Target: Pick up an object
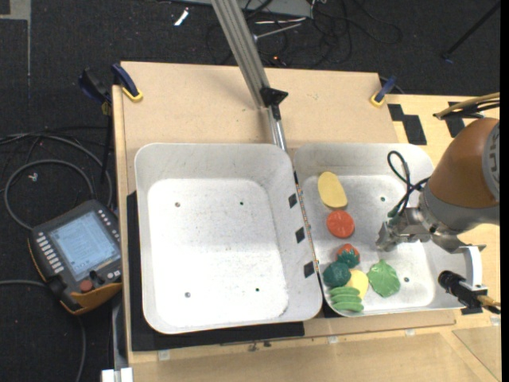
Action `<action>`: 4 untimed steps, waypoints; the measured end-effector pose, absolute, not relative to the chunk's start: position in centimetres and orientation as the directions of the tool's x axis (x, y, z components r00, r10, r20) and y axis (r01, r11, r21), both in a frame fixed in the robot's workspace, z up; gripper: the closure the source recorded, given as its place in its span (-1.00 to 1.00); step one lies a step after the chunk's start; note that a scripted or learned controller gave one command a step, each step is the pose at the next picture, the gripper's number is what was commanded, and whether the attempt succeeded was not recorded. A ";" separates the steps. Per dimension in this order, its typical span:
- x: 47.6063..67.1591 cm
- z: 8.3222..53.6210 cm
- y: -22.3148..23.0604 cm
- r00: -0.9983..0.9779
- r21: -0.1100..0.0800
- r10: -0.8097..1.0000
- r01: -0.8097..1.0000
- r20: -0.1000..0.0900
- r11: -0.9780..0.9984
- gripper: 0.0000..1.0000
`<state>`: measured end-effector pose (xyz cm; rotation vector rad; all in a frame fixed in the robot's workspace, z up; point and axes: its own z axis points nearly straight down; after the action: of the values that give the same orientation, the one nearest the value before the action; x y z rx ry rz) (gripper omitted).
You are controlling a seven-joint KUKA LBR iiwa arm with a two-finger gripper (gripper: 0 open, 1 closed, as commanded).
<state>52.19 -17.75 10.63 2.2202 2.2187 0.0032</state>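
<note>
Hovering in the right bin (413,161), end effector (387,239), finger spread unclear, nothing visibly held

Robot lab: teach pendant (77,251), floor cables (36,173).

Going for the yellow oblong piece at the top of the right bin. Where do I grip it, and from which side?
Grip the yellow oblong piece across its narrow middle, coming straight down from above. It lies flat, its long axis running up and down the view, apart from the red round piece below it, so fingers should fit on both long sides.
</note>
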 end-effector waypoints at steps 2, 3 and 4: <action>52.2 20.2 -17.5 -0.003 0.006 1.000 1.000 -0.002 0.003 1.00; 52.4 21.6 -11.8 -0.009 0.003 1.000 1.000 0.001 0.009 1.00; 53.6 22.9 -6.5 -0.008 0.002 1.000 1.000 0.001 0.008 1.00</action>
<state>53.65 -6.55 22.87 2.2121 2.2299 0.0037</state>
